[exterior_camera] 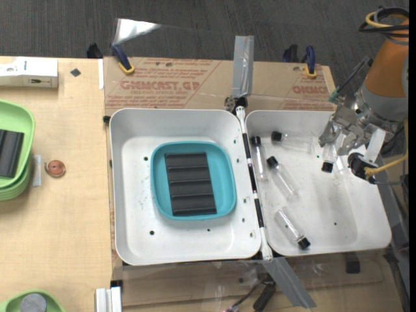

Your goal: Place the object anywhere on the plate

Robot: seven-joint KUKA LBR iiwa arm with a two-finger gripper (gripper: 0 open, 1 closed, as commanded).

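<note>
The gripper (333, 153) grips a small tube (328, 161) upright — the teal plate (224, 174) lies leftward, in the other bin (123, 194).

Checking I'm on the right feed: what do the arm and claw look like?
A grey arm with a broad orange band above the wrist. Yellow and dark cables loop at the top. The claw is pale metal with dark parts, a yellow cable alongside.
</note>
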